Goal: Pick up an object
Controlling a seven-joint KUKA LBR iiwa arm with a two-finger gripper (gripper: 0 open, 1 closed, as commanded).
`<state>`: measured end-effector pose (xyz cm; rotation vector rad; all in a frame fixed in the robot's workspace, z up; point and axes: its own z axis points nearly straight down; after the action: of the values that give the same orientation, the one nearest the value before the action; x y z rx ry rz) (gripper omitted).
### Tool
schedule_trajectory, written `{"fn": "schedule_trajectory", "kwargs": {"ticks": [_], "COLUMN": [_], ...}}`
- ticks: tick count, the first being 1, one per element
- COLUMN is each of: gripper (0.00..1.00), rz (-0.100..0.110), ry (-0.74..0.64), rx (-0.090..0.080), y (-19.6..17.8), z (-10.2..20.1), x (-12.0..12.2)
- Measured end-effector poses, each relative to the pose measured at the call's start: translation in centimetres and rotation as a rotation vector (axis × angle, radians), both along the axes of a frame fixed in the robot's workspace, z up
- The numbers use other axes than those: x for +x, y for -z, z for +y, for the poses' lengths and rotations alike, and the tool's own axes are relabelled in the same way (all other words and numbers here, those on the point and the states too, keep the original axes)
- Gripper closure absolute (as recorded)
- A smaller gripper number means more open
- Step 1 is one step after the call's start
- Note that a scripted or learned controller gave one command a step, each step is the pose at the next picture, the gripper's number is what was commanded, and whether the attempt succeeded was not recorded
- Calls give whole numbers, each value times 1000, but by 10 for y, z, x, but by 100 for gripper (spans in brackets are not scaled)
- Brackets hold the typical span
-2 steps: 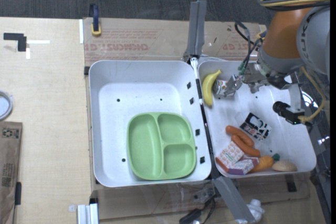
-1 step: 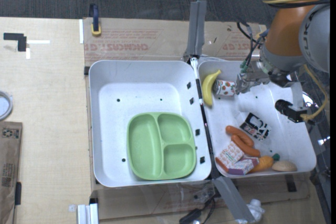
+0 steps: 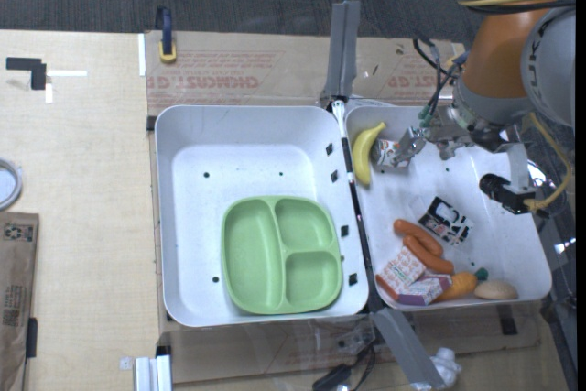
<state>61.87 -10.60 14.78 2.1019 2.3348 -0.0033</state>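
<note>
From the overhead camera view, you see the candidates gathered in the right bin: a banana against its left wall, sausages, a carrot and a small carton toward the near edge. The left bin holds a green divided plate. The arm reaches in from the right, bent low, its end effector just beside the banana; you cannot tell whether it is spread or pinched.

green divided plate in left bin; banana in right bin.
</note>
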Motion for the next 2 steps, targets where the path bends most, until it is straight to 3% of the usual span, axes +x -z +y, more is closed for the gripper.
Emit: {"fn": "schedule_trajectory", "kwargs": {"ticks": [1,2], "gripper": [0,0], "rz": [1,0], "ry": [-83,47], "rx": [1,2], "y": [36,57], "z": [-44,-50], "x": [-55,-93]}}
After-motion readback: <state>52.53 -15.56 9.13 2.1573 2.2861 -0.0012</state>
